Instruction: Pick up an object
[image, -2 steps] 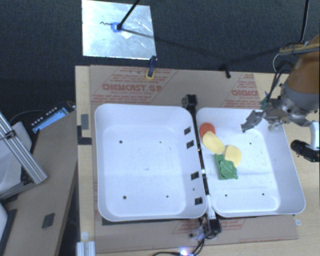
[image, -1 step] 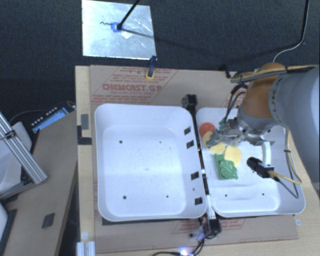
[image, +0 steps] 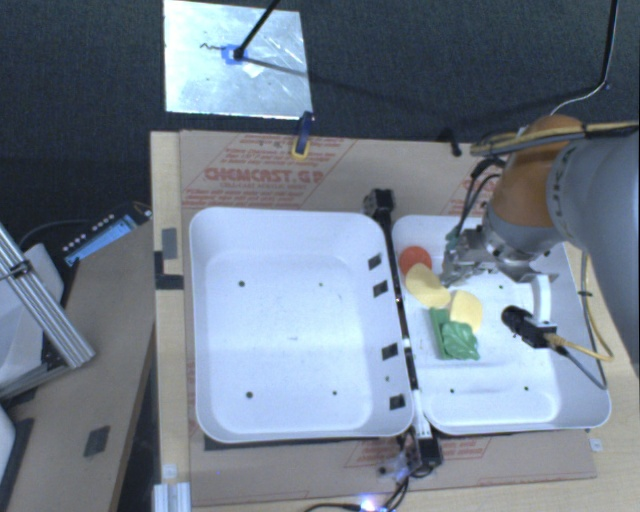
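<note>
The two-finger gripper (image: 461, 272) hangs over the right white bin (image: 520, 405), its tips just beside the yellow soft object (image: 431, 289); the wrist obscures the view there.

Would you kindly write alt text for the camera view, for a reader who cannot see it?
A grey arm's gripper hangs over the right bin, just above a cluster of small objects: red, yellow and green. The left bin sits alongside.
</note>
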